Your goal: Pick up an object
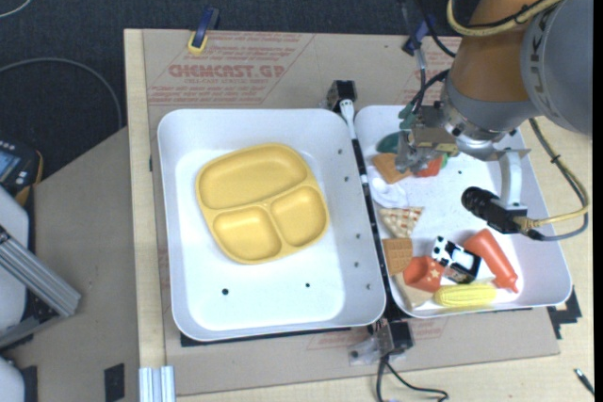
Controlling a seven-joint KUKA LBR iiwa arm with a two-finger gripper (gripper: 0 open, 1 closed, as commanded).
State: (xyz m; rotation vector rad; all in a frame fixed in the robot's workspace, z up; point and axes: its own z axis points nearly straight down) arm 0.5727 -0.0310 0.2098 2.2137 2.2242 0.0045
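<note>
My gripper [415,157] is down in the right bin [556,270], at its far end close to the wall shared with the left bin [174,202]. I cannot tell from this angle how far open it is or whether it has hold of anything, because my own wrist blocks the view

What I could pick is crowded around me: a green piece [388,144] to the left of the gripper, a flat orange-brown piece [385,168] in front of that, and a red piece [430,168] showing at the gripper's near side. A white crumpled thing [388,195] and a waffle-patterned piece [402,220] lie a little nearer the camera. The carrot [494,257], corn cob [464,296], red tomato-like toy [422,273] and black-and-white toy [452,259] sit well apart at the near end

The crowding is my main worry. With three pieces touching or nearly touching, I judge that closing here may pinch two at once, or catch only an edge that slips free on the lift. The orange-brown piece looks thin and flat, so it may give me nothing to grip. The bin wall is just beside the green piece, and a push that way could jam the piece into the corner or scrape me against the rim

The yellow divided plate [261,201] in the left bin is out of my way
</note>
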